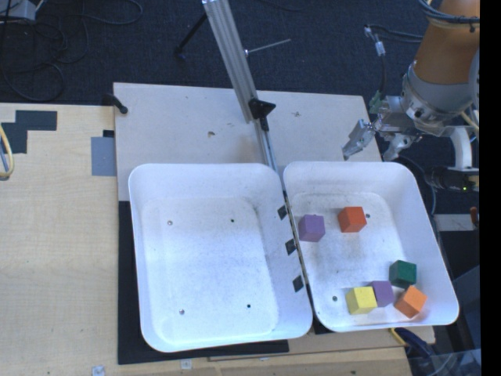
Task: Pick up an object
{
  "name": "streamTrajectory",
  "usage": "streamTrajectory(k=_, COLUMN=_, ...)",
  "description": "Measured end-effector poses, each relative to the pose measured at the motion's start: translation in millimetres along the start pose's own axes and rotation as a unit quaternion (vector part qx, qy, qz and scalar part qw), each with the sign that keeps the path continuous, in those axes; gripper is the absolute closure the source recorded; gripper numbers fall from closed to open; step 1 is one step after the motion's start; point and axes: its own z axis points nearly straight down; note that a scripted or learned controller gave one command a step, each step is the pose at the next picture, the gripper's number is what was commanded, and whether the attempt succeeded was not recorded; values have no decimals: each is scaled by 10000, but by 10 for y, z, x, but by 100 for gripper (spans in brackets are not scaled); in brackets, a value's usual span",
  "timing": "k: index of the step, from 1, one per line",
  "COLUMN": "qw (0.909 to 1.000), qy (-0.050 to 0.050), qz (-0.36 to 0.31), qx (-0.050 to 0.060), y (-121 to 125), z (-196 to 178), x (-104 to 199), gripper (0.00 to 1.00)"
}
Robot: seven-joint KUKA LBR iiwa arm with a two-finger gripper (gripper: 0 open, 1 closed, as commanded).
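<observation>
The right bin [427, 210] holds several small blocks. A purple cube [311, 227] and a red-orange cube [352, 218] lie near its middle. A green cube [403, 272], a yellow cube [362, 299], a smaller purple cube [383, 292] and an orange cube [410, 301] cluster in its near right corner. My gripper [376, 142] hangs over the bench just beyond the right bin's far rim, above and behind the red-orange cube. It is open, with nothing between its fingers.
The left bin [203, 171] sits beside the right one, with black clips [290, 245] along the shared rim. A slanted aluminium rail [235, 53] rises from behind the bins' junction. Cables lie on the dark floor beyond the bench.
</observation>
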Motion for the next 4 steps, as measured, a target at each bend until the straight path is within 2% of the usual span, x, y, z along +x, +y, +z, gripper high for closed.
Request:
streamTrajectory(k=1, qw=10000, qy=4, qz=41, qx=39, y=-43, z=1300, x=-574, gripper=0)
streamTrajectory(k=2, qw=10000, qy=5, qz=31, qx=-5, y=-320, z=2011, x=-463, gripper=0)
streamTrajectory(k=3, qw=10000, qy=6, qz=34, qx=-5, y=-586, z=1571, x=-486, gripper=0)
streamTrajectory(k=4, qw=10000, qy=-3, qz=9, qx=-20, y=-136, z=2012, x=-212, gripper=0)
